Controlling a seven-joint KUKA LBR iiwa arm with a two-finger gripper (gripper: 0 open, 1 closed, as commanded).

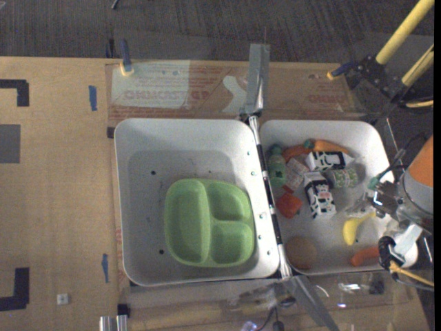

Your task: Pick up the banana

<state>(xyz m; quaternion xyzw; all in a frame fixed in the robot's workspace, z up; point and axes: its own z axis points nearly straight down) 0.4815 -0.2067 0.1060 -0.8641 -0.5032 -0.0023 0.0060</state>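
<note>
Roughly, from biggest to smallest: the cardboard-topped bench (55, 185) bears the two white bins. The left bin (138, 140) lies well away from the gripper, on the far side of the shared divider, and holds a green divided plate (209, 221). The right bin (368, 131) lies under the gripper. The grey arm (422, 185), with its orange band, comes in over this bin's right wall. The gripper (386, 204) hangs low over the bin's right part; its metal end is too cluttered to tell whether it is spread or closed, and nothing is seen pinched in it.

The banana (352, 230) lies on the bin floor just beside the gripper, below and slightly left of it, apparently apart from it. An orange piece (364, 255) lies just beyond the banana. Two cow-patterned cartons (320, 198) stand left of the gripper. Farther left sits a red piece (288, 204), and a brown disc (301, 252) lies by the bin's lower corner.
</note>
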